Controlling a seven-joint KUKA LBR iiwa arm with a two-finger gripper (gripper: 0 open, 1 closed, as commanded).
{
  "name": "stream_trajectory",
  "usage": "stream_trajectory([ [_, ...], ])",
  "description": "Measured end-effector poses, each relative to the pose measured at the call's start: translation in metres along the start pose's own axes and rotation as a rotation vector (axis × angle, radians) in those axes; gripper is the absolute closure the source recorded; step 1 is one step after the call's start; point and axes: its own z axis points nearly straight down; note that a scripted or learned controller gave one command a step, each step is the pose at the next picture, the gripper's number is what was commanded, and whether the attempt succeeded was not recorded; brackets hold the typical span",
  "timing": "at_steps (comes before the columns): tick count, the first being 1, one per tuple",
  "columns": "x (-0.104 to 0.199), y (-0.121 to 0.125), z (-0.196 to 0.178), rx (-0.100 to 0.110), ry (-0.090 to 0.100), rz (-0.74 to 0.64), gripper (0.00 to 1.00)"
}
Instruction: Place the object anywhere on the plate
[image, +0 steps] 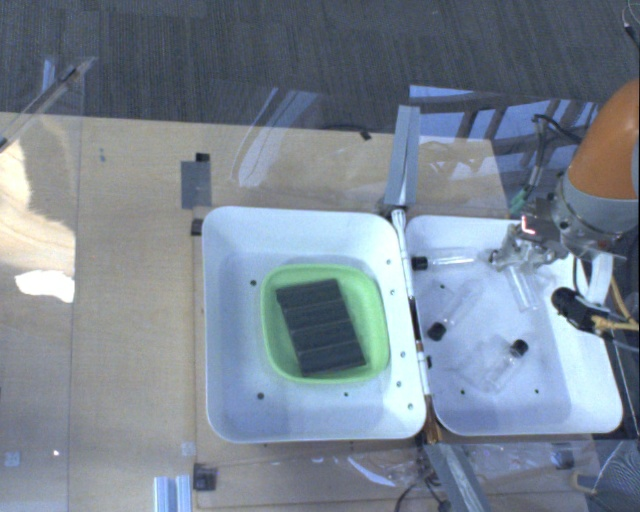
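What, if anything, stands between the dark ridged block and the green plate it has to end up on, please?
Nothing visible does: the dark ridged block already lies on the green plate in the left bin. The gripper is over the right bin, among clear vials.

Bright, even light, glare patches on the bench (45, 285) — left side, slightly soft focus

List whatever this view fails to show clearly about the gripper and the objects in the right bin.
- Gripper: small and backed by glare in the camera view, so its finger state is unreadable.
- Clear vials in the right bin: transparent against white; their outlines and number are uncertain.
- Arm: cut off by the right edge.
- Dark block on the green plate: surface detail too small.
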Motion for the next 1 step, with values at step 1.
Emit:
stream_trajectory([
  [1,0.0947,-0.0397,0.0198,0.003,0.002,-0.302,1.0],
])
